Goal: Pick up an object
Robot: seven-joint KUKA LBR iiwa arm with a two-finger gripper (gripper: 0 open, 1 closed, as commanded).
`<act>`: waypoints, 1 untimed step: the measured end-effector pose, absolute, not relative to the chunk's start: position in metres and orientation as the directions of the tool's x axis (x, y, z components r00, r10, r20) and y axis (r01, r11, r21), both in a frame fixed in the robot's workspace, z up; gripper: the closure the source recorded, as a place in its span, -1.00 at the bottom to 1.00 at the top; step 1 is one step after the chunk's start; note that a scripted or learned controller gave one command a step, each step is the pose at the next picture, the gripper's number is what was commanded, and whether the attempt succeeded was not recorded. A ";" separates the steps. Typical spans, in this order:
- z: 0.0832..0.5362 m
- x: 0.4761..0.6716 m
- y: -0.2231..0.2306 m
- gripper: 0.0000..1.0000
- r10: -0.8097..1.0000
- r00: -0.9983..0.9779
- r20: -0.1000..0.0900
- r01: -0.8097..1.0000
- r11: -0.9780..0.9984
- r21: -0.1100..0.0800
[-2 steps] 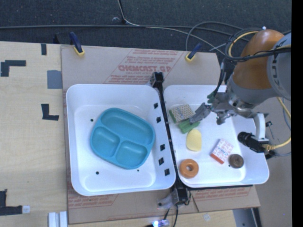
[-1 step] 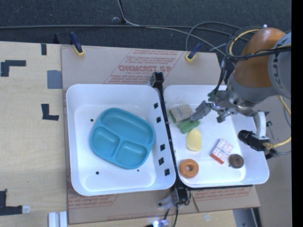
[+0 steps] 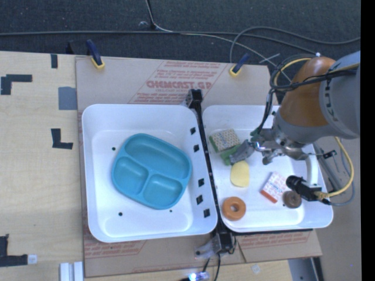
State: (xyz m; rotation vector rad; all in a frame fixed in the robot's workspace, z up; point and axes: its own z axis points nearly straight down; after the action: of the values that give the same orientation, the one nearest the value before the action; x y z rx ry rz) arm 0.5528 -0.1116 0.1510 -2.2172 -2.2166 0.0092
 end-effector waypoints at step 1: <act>0.092 0.542 -0.107 -1.00 1.000 0.000 0.002 1.000 0.000 -0.010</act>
State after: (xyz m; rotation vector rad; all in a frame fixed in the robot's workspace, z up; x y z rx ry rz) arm 0.5416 -0.1065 0.0922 -2.2155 -2.2160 0.0092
